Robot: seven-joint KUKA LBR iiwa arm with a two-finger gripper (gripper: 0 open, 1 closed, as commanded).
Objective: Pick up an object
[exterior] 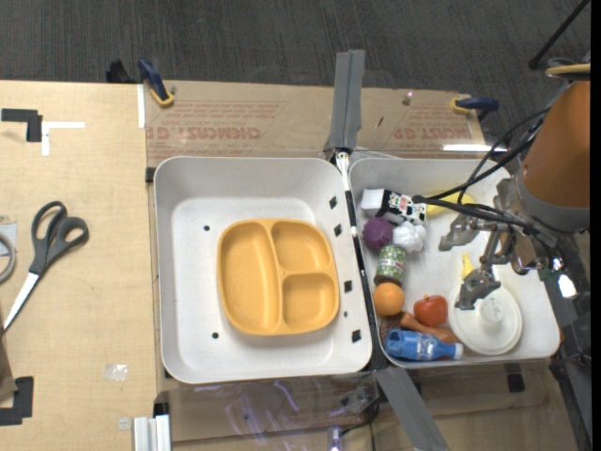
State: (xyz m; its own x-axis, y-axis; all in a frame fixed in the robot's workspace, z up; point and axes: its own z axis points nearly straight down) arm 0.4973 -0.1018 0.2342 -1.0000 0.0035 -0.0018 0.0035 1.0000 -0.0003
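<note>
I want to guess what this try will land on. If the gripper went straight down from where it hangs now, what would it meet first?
Most likely the white round lid in the right bin: the gripper hangs over its upper left edge. Height is hard to judge from this slanted view, so it might land on bare bin floor beside it.

Yellow-orange divided tray (pixel 278 276) seen in white left bin (pixel 178 280). In white right bin (pixel 535 341): purple ball (pixel 377 233), orange fruit (pixel 388 298), red tomato (pixel 430 309), blue bottle (pixel 421 348).

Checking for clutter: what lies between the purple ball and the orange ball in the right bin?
In the camera view, a green-labelled can lies between the purple ball and orange ball.
</note>
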